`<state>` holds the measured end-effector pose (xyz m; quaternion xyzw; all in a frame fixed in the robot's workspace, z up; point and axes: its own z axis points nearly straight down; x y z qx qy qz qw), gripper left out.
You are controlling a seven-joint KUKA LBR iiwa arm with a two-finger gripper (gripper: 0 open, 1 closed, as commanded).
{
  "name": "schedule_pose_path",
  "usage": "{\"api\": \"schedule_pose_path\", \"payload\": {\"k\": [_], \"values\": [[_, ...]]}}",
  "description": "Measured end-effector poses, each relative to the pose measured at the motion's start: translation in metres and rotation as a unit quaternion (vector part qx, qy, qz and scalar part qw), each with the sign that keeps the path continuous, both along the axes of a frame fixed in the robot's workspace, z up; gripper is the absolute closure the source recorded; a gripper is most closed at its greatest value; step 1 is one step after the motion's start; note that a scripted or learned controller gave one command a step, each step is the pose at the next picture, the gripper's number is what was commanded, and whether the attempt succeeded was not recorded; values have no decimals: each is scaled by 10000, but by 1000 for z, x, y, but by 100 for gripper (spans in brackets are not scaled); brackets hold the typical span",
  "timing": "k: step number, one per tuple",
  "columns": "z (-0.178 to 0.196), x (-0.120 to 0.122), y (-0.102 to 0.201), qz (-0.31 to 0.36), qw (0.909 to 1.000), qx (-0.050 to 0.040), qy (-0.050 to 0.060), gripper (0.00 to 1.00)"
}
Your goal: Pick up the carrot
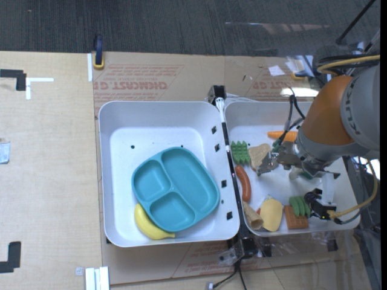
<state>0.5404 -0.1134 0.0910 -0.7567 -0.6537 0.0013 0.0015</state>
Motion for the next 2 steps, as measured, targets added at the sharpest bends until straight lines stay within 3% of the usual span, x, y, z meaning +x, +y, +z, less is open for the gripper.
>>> {"api": "schedule_pose_path", "payload": {"k": [1,2], "values": [[1,66,-59,-662,9978,-13,-7,0],[10,67,-59,-634,9980,-21,-3,100]]}}
